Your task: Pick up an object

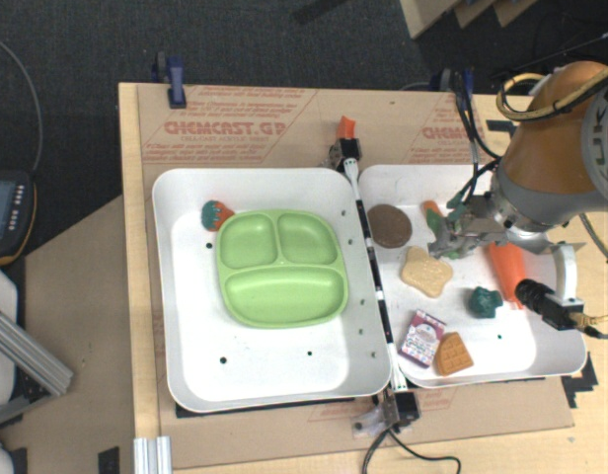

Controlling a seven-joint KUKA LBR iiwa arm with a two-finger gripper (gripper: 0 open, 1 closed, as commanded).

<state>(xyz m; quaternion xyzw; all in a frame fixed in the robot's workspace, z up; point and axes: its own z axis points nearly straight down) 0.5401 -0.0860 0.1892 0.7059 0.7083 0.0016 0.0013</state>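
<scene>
My gripper [450,237] hangs low over the right bin [541,363], near its back middle. Just below and left of it lies a beige bread-shaped piece [425,272]. A brown round disc [389,225] rests to the gripper's left. An orange carrot [507,263] lies to its right, partly under the arm. A small orange bit [431,207] pokes out just behind the gripper. Nearer the front are a green lump [484,301], a purple packet [421,338] and an orange cracker [452,355].
The left bin [186,344] holds a green divided plate [280,268] and a small red and green strawberry [217,215] at its back left. A black divider with clamps [347,152] runs between the bins. The arm's orange band [561,126] and cables crowd the right.
</scene>
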